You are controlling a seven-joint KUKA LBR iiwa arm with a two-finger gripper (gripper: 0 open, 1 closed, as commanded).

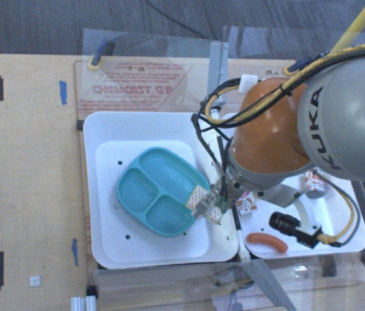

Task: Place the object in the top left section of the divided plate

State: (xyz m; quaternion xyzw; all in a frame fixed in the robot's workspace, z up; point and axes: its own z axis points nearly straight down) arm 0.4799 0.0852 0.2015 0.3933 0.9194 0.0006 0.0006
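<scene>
1. Desk [27, 173]: pale wood surface carrying two shallow white bins side by side. A clear sheet with red lettering [137, 86] lies flat just behind the left bin.

2. Arm [351, 122]: grey casing with an orange band above the wrist. It reaches in from the right and covers most of the right bin.

3. Left bin [105, 238]: white. It contains the divided plate.

4. Right bin [299, 251]: white, largely hidden under the arm. Several loose things lie on its near side.

5. Divided plate [160, 190]: teal, three sections, lying flat and turned at an angle in the left bin.

6. Pincer [207, 207]: low over the plate's right rim, near the wall between the bins. How far open it is cannot be told, nor whether it has hold of anything.

7. Sausage [266, 241]: orange-red, lying flat near the front of the right bin.

8. Small red-and-white item [312, 184]: in the right bin, at the edge of the arm.

9. Second red-and-white item [247, 205]: in the right bin, just right of the pincer.

Note: which of these loose things is the task's object cannot be told. All three lie in the right bin, apart from the plate.
</scene>
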